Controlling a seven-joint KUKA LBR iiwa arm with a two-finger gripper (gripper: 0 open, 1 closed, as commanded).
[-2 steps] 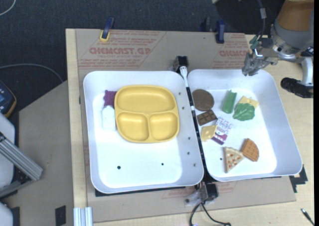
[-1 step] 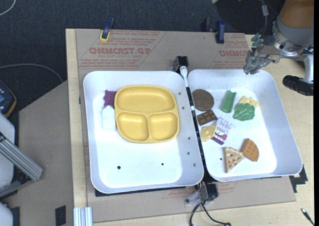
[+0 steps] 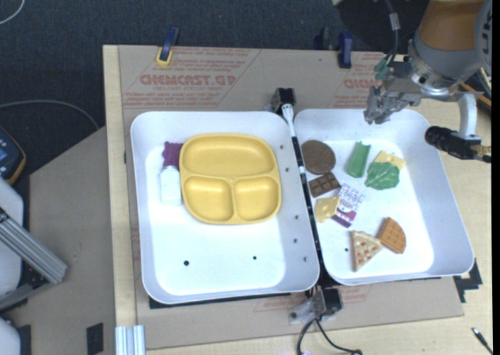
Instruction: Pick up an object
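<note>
My gripper (image 3: 378,115) hangs over the far edge of the right bin (image 3: 445,213), above and apart from the objects. Below it in that bin lie a round brown cookie (image 3: 318,155), a green block (image 3: 358,159), a green leafy piece (image 3: 383,176) on a yellow piece (image 3: 388,160), a chocolate bar (image 3: 323,184), a yellow cheese piece (image 3: 326,207), a purple-and-white packet (image 3: 348,203), a pizza slice (image 3: 363,249) and a brown waffle (image 3: 392,235). Nothing is seen between the fingers.
The left bin (image 3: 211,267) holds a yellow divided plate (image 3: 230,177), with a purple item (image 3: 171,153) and a white bottle (image 3: 169,185) at its left. Clamps (image 3: 165,50) sit on the board's far edge. A black bracket (image 3: 285,100) joins the bins.
</note>
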